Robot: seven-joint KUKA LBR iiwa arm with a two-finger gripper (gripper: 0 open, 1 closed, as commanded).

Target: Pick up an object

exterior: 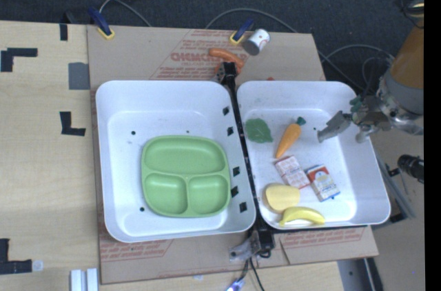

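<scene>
Over the right bin's (pixel 372 165) far-right side, gripper (pixel 344 127) fingers look spread apart with nothing between them. Carrot (pixel 289 138) lies just left, tilted, clear of the packets (pixel 293 172); best bet is to drop over its middle and close across the narrow width.

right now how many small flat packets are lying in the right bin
2, side by side in the right bin: a pink-and-white packet near its middle, and a red, white and blue packet just right of it.
</scene>
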